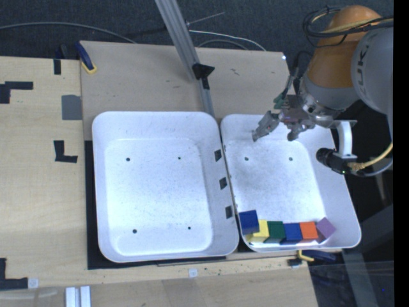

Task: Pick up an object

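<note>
A row of coloured blocks (284,230) lines the right bin's (332,190) 6 o'clock edge, while the pincer (278,129), spread and holding nothing, hangs at the bin's 12 o'clock rim.

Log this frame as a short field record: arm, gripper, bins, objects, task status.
arm: reaches in from the right, above the right bin's far end
gripper: open, nothing between its fingers
left bin: white, shallow
right bin: white, holds the blocks
blocks: blue, yellow, green, blue, orange and purple, clustered along the near wall
gripper to blocks: apart, at opposite ends of the bin
task status: nothing picked up yet
</note>
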Tool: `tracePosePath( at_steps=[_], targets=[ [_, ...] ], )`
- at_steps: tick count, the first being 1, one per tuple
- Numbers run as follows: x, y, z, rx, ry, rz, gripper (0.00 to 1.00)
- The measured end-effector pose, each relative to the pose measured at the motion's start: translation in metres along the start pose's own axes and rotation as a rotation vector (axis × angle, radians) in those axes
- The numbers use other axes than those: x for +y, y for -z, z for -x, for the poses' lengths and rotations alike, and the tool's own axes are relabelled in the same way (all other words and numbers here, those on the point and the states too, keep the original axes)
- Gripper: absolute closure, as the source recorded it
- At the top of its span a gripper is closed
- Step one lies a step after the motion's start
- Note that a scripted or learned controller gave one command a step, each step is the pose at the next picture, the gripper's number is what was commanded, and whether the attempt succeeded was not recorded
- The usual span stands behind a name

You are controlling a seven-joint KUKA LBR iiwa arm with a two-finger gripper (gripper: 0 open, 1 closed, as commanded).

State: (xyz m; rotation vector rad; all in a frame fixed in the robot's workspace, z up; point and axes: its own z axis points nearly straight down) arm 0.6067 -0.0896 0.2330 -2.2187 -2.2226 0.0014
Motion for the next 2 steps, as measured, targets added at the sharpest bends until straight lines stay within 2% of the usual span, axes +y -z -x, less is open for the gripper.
tracePosePath(
  at_steps=[1, 2],
  targets=[
    [-0.042, -0.044, -0.055, 0.002, 0.003, -0.008, 0.00],
    [-0.075, -0.042, -0.053, 0.000, -0.003, -0.004, 0.00]
  ],
)
